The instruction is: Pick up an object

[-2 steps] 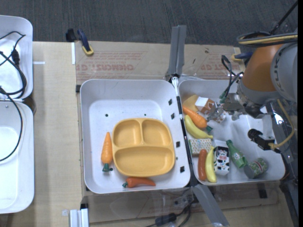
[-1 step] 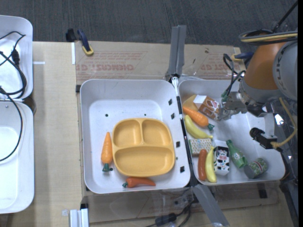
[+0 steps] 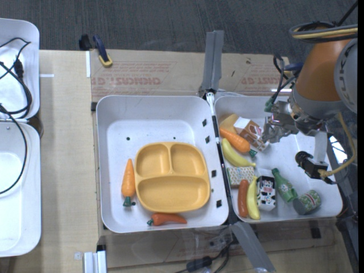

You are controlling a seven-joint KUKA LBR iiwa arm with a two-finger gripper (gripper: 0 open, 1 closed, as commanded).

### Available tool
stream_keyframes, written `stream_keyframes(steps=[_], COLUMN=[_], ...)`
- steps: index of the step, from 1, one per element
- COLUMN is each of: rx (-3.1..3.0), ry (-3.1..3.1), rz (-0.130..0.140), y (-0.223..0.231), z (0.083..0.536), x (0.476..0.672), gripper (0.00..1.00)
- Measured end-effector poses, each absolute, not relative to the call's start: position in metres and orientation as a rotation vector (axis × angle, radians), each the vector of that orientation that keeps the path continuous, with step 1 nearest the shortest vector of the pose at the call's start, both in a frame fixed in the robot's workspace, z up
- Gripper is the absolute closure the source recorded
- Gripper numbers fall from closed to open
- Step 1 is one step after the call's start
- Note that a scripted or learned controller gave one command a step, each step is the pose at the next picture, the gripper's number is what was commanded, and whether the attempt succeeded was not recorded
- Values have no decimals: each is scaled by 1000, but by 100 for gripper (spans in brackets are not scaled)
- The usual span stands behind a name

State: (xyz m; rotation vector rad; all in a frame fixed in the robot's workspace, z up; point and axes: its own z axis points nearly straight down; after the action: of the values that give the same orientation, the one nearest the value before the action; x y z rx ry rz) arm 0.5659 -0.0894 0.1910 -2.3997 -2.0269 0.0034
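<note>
- Gripper (image 3: pixel 272 131) sits low in the right bin (image 3: pixel 335 206), upper middle, just right of a brown box (image 3: pixel 251 131).
- Can't tell how the claw stands (too small, cluttered).
- Right bin's left side: box, carrot (image 3: pixel 235 140), banana (image 3: pixel 235 154), waffle block (image 3: pixel 239 175), hotdog (image 3: pixel 243 198), second banana (image 3: pixel 252 199), cow carton (image 3: pixel 265 193).
- Right of those: green bottle (image 3: pixel 284 185), can (image 3: pixel 307 201).
- Left bin (image 3: pixel 114 152): yellow tray (image 3: pixel 172 177), carrot (image 3: pixel 128 178) beside its left edge, another (image 3: pixel 166 219) below it.
</note>
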Motion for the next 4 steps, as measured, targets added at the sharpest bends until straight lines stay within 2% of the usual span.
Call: stream_keyframes(steps=[1,2,3,4], rx=[-2400,-2407,-2409,-2409], ry=[-2026,-2036,-2035,-2035], rz=[4,-15,-16,-17], y=[-89,-99,-100,-100], z=[191,109,118,118], x=[566,597,598,598], gripper=[0,0,100,0])
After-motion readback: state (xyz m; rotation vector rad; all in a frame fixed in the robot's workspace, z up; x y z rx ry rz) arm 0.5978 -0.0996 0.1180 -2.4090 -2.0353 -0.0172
